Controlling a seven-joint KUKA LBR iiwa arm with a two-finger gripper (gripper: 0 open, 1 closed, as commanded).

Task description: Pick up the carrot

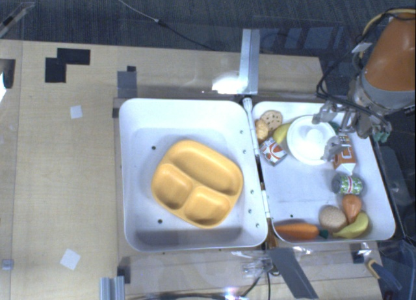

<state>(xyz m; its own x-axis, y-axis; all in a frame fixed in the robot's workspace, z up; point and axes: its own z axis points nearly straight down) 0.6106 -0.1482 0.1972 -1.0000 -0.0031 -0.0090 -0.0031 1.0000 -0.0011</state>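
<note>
The carrot (297, 230) is a long orange piece lying flat along the front wall of the right bin (296, 191), near its front left corner. My gripper (348, 123) hangs over the back right of that bin, above the rim of a white bowl (309, 141) and a small orange and white carton (344, 154). Its fingers (325, 114) stand apart with nothing between them. The gripper is far from the carrot, across the bin's depth.
Beside the carrot lie a bread roll (332, 217), a banana (355, 227), a stubby orange-red piece (351, 206) and a green and white can (347, 183). A cookie (269, 120) and a red can (273, 151) sit at the back left. The left bin (133, 162) holds a yellow divided plate (196, 181).
</note>
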